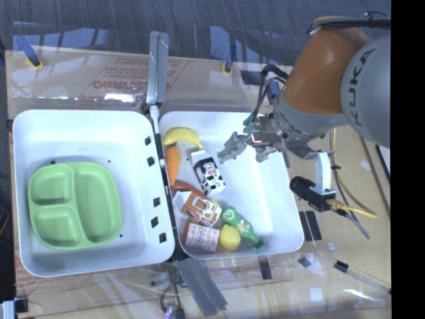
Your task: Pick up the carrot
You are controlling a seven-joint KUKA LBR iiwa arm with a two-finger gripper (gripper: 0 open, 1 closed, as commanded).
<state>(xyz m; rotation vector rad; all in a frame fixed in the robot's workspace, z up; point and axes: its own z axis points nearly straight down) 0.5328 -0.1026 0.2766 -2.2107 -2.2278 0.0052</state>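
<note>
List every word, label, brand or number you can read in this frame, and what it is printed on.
"KUKA": on the grey arm, running up its side.
Red print on the cardboard sheet behind the bins: too blurred to read.
Orange carton and the packet below it: printed faces, too small to read.
Cow-patterned milk carton: no legible text.

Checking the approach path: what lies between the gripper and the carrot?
In the camera view, a small white carton stands between the gripper and the carrot, with bare bin floor on the gripper's side.
</note>
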